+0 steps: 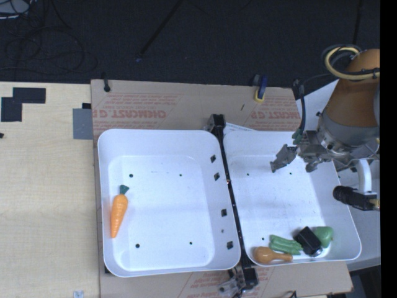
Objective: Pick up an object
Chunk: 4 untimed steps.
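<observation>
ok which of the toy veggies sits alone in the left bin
The orange carrot, by the left bin's left wall; the other items cluster in the right bin's near corner.

Two shallow white bins sit side by side on the counter: a left bin (108, 166) in the middle of the frame and a right bin (260, 185) toward the right of the frame.

The left bin holds one thing, an orange carrot (118, 211) with a green top, at its lower left.

The right bin holds four things, all crowded in the lower right of the frame: one orange pear-shaped piece (271, 255), one dark green pod-like piece (285, 244), one black block (308, 240) and one lighter green piece (324, 233).

That makes five loose objects across the two bins.

One arm (353, 98) reaches in at the right of the frame, carrying one pincer (282, 159).
</observation>
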Tool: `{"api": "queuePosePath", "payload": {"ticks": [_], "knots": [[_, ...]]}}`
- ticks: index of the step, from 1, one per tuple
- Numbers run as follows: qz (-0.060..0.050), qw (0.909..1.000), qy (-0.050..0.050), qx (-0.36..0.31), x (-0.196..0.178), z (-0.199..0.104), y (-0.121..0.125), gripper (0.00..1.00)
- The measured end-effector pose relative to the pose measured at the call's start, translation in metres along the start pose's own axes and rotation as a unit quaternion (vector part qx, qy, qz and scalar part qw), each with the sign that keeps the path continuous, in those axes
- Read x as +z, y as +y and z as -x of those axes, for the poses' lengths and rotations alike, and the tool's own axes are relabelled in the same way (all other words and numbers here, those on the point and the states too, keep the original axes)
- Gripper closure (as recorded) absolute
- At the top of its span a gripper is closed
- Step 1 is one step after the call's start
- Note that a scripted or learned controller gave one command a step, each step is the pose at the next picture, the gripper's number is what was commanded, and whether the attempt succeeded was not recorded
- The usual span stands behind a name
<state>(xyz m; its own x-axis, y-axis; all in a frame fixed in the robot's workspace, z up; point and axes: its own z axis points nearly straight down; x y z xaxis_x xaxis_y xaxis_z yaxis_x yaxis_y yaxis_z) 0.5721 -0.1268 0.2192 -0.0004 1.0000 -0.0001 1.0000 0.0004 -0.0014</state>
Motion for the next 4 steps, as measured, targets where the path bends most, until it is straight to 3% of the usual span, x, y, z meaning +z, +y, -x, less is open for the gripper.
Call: {"api": "queuePosePath", "payload": {"ticks": [1,2,3,4], "knots": [[0.001,1.0,0.001,-0.003,0.028,-0.062,0.074,0.0],[0.009,0.9999,0.002,-0.006,-0.132,-0.163,0.074,0.0],[0.003,1.0,0.002,-0.004,-0.186,-0.226,0.072,0.0],[-0.002,1.0,-0.001,-0.004,-0.192,-0.223,0.071,1.0]]}}
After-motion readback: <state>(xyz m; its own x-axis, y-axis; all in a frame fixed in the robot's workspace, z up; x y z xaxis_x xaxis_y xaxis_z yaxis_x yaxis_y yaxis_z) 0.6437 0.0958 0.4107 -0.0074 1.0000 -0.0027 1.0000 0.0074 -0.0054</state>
